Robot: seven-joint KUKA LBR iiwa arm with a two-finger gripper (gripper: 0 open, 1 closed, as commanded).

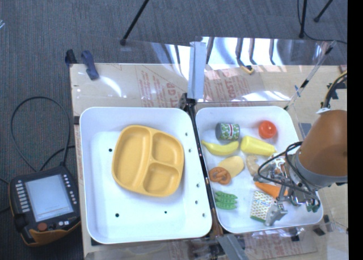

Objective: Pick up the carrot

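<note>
I judge approach step in hand. Carrot (266, 188) lies in right bin (286, 114), 5 o'clock sector, partly under wrist. Gripper (276, 213) just beside it; jaws' state: cannot tell. Next: centre over carrot, descend.

A yellow three-compartment plastic plate (149, 161) lies in the left white bin (96, 219); the orange toy carrot (265, 188) lies in the right white bin (289, 118), right of the green pea pod (226, 200).

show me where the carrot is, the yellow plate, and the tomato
carrot (265, 188), camera view, on its visible orange middle.
yellow plate (129, 162), camera view, on its large left compartment.
tomato (267, 129), camera view, on its red top.
</note>
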